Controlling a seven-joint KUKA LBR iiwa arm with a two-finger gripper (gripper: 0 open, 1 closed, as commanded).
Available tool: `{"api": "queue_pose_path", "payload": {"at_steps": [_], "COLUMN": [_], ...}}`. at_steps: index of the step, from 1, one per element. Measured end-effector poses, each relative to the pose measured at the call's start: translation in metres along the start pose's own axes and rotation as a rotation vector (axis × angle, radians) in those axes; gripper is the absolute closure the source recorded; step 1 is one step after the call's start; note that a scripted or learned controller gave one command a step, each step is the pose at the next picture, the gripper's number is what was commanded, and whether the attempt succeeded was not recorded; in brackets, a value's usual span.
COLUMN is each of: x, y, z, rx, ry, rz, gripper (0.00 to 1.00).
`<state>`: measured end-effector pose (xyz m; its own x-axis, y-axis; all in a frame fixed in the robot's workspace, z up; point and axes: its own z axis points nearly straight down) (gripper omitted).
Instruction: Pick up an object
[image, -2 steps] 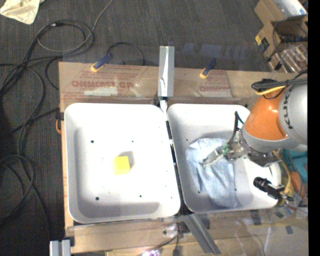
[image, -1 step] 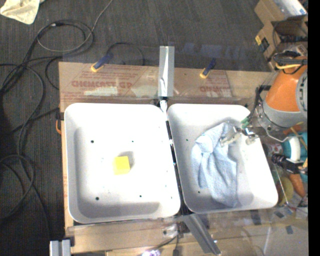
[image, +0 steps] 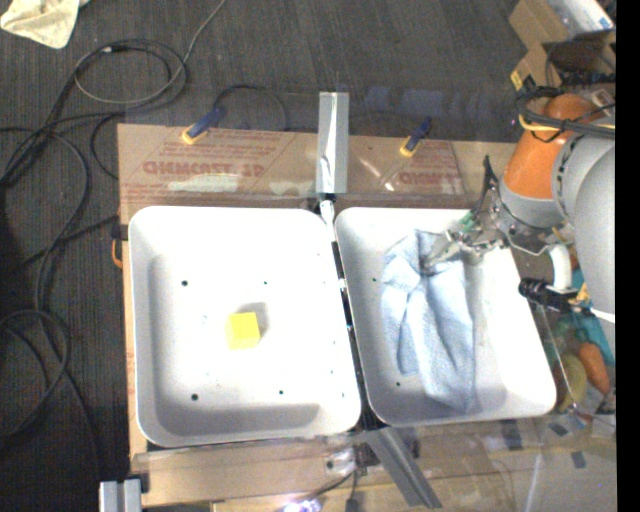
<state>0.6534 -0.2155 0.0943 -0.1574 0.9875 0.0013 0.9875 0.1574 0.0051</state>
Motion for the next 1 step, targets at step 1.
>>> {"api": "queue_pose_path", "payload": {"at_steps": [1], "x": [0.0108], "y": [0.0160], "z": [0.0035], "rx": [0.012], "ry": [-0.007], "rz": [-0.238], "gripper": [0.00]}}
